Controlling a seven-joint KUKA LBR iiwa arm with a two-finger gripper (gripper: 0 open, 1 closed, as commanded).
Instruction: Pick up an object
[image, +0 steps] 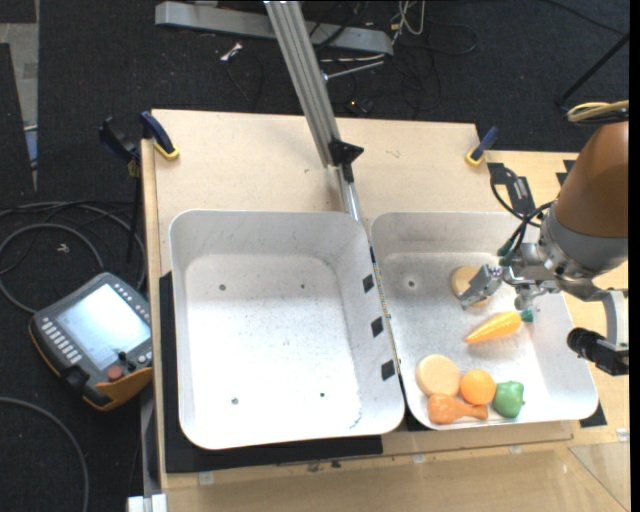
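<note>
My gripper (503, 292) hangs low over the right bin (420, 240), near its middle right, and stands open with nothing between its fingers. One finger (481, 286) lies against a tan rounded object (462, 279). An orange carrot (495, 326) lies just below the gripper, near the other finger. At the bin's front sit a pale yellow round piece (438, 375), an orange ball (478, 385), a green pepper (509, 398) and an orange drumstick-like piece (453, 408), all close together.
The left bin (200, 300) stands beside the right one, their inner walls touching. A slanted metal pole (315, 90) rises behind the bins. A teach pendant (95, 340) lies on the floor at left. Clamps (160, 135) hold the bench's back corners.
</note>
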